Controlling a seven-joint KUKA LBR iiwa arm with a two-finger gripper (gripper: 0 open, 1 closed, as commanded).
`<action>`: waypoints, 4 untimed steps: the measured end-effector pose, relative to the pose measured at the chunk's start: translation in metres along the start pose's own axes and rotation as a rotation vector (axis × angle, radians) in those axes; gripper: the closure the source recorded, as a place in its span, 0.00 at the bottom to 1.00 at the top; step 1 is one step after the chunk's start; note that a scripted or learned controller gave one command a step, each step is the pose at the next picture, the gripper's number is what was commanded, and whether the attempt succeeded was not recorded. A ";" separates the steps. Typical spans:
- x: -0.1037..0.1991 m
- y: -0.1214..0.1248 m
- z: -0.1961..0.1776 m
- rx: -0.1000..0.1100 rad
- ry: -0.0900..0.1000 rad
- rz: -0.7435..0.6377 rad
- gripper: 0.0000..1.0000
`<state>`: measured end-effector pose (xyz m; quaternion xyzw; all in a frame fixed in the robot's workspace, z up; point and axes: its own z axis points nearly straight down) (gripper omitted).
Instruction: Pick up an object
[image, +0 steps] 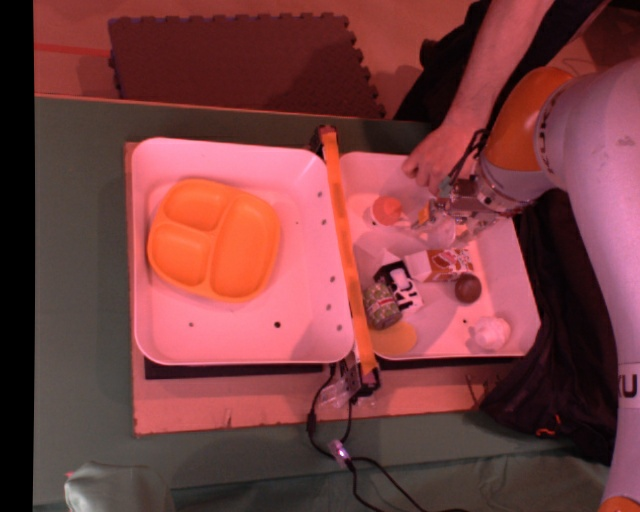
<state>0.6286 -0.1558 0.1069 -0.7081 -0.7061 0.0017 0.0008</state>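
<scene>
Right now the gripper (447, 212) hangs low over the far part of the right bin (500, 262), and from where I stand I cannot tell how it is set or whether anything is caught in it; a pale, see-through bit of wrapping (440, 232) lies right beneath it and blurs the view. One person's hand (437, 158) reaches in from the far side, just beyond the gripper and almost touching it.

I count two white bins with one orange divider bar (347, 250) between them. In the left bin (200, 330), well away from the gripper, lies one orange plate (213, 239) with three compartments. The right bin holds the clutter: one small orange ball (387, 210) just left of the gripper, one black-and-white carton (404, 285) nearer me, one speckled round jar (381, 303) beside it, one flat orange disc (396, 338) at the near wall, one brown ball (468, 288), one crumpled white lump (490, 333), and one reddish printed packet (448, 263) just below the gripper.
</scene>
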 end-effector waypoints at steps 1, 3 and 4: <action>-0.003 0.006 0.007 -0.016 -0.003 0.000 0.00; -0.001 0.021 -0.067 -0.014 -0.002 -0.001 1.00; 0.001 0.031 -0.130 -0.016 -0.002 -0.001 1.00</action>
